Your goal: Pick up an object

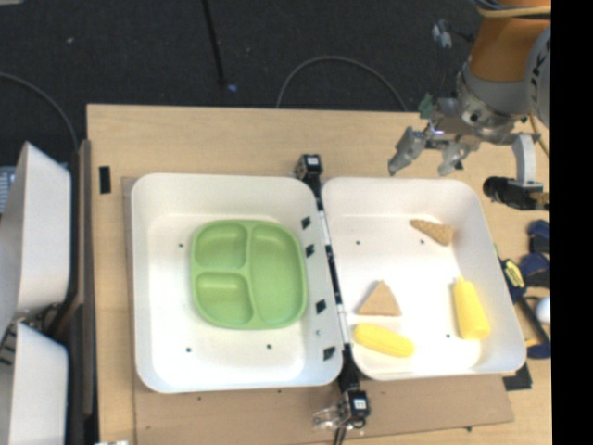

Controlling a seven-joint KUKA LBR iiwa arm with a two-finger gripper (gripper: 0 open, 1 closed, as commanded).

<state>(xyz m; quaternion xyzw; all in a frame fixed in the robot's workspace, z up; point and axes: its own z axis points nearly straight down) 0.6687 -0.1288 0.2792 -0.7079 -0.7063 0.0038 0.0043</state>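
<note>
Pincer (428, 160) hangs with fingers spread, nothing between them

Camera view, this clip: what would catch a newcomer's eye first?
Probably the light green plastic divided tray, lying flat in the middle of the left white bin. Next, the two bright yellow corn-like pieces near the front of the right white bin, with two tan wedge-shaped pieces beside them. The two-finger gripper hangs open above that bin's far edge, holding nothing.
</note>
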